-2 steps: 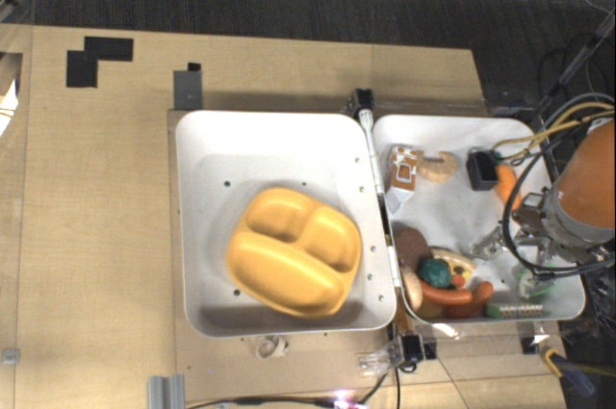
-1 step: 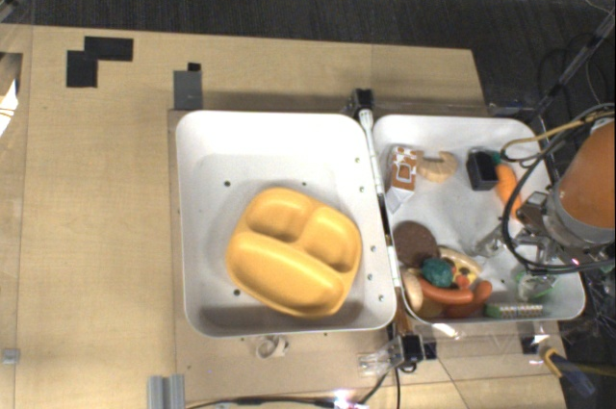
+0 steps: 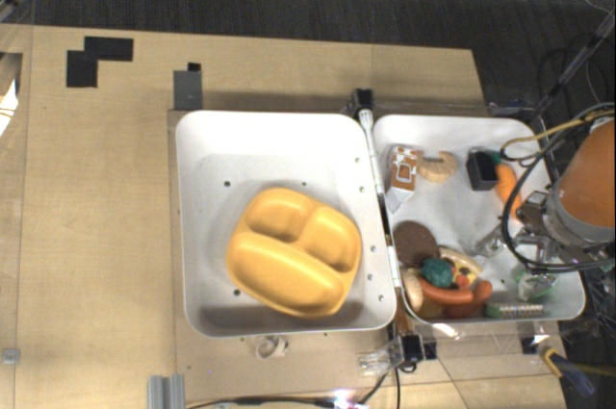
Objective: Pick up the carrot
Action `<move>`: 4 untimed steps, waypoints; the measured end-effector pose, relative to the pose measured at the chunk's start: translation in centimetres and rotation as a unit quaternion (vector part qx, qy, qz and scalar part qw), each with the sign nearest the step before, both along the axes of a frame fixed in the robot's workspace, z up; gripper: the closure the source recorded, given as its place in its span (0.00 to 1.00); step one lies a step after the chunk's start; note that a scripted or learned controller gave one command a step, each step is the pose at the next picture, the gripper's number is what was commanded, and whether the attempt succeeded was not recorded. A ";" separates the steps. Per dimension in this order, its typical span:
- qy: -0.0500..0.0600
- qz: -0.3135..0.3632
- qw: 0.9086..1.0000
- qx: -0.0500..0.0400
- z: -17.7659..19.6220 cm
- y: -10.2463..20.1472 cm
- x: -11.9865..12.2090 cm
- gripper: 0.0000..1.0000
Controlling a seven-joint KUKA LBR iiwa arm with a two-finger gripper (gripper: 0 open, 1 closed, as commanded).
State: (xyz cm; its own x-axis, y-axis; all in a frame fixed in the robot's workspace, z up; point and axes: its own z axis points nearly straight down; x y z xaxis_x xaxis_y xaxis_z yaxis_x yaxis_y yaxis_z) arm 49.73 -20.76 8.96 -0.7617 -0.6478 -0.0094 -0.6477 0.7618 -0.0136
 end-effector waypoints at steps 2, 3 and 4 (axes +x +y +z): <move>0.000 -0.099 0.995 0.001 0.0 -0.1 0.2 0.00; 0.000 -0.096 0.995 0.001 0.0 0.0 0.2 0.00; -0.001 -0.226 0.974 0.002 0.0 -0.1 0.2 0.00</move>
State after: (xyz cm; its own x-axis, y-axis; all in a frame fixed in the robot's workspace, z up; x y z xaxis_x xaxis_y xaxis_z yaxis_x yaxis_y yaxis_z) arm 49.97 -20.83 8.96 -0.9693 -0.2456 -0.0126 -0.2455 0.9693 -0.0104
